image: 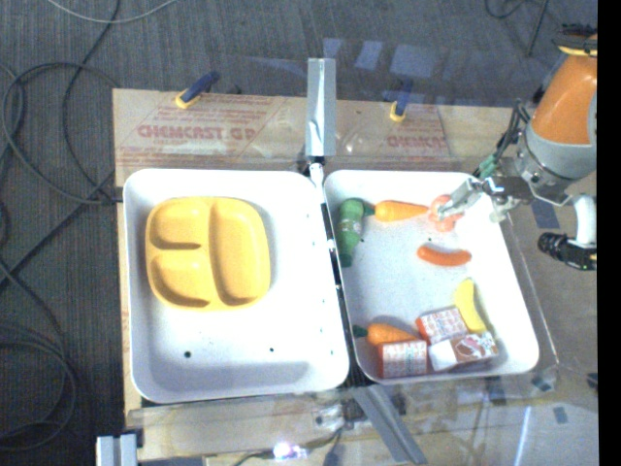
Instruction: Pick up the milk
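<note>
Bins sit side by side on the bench, seen from the overhead camera. The left bin [141,357] has a yellow divided plate [209,250] lying in its upper half. The right bin [519,289] is the busy one.

Along its top edge there's a green veggie-looking toy [348,226] near the left wall, then a carrot [400,210] lying just to its right, pointing toward a small pinkish-red thing [444,210] that's partly behind the gripper tip, so I can't make out what it is. Below that is a little sausage [444,254] on its own.

The milk [473,348] looks to be the small white and red carton lying flat in the bottom right corner of that bin, touching a red and white box [441,322] above it and another carton [403,358] on its left. A banana [470,306] lies just above it, and a second carrot [388,334] is wedged by the cartons.

The arm [563,115] comes in from the right, orange band showing, with the gripper [464,198] over the top right part of the right bin, well apart from the milk. Can't tell how it's set; it's too small and blurry at that angle, and the milk isn't in it.
</note>
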`<control>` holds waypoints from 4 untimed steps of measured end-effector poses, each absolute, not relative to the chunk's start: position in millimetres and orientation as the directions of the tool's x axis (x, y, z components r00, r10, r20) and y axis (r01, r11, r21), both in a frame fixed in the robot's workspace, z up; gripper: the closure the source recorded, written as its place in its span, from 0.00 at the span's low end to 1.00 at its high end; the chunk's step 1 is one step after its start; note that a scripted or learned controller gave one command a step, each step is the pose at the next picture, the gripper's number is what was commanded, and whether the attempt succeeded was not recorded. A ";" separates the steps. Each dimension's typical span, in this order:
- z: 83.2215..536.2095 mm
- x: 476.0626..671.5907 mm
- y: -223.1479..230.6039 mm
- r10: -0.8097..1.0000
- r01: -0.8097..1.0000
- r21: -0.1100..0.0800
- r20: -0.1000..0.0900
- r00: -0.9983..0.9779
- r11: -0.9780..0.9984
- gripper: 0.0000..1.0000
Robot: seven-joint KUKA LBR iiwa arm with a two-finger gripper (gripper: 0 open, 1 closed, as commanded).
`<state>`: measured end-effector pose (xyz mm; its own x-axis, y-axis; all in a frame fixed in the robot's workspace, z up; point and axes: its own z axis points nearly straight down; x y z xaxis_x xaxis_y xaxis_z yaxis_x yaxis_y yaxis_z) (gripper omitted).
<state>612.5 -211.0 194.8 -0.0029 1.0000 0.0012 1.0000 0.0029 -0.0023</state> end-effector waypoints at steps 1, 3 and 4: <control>108.4 602.0 -134.1 0.979 0.979 -0.002 0.002 -0.206 0.206 0.00; 90.9 510.2 -167.7 0.996 0.996 0.019 -0.002 -0.091 0.091 0.00; 100.4 510.8 -169.0 0.996 0.996 0.020 -0.006 -0.090 0.090 1.00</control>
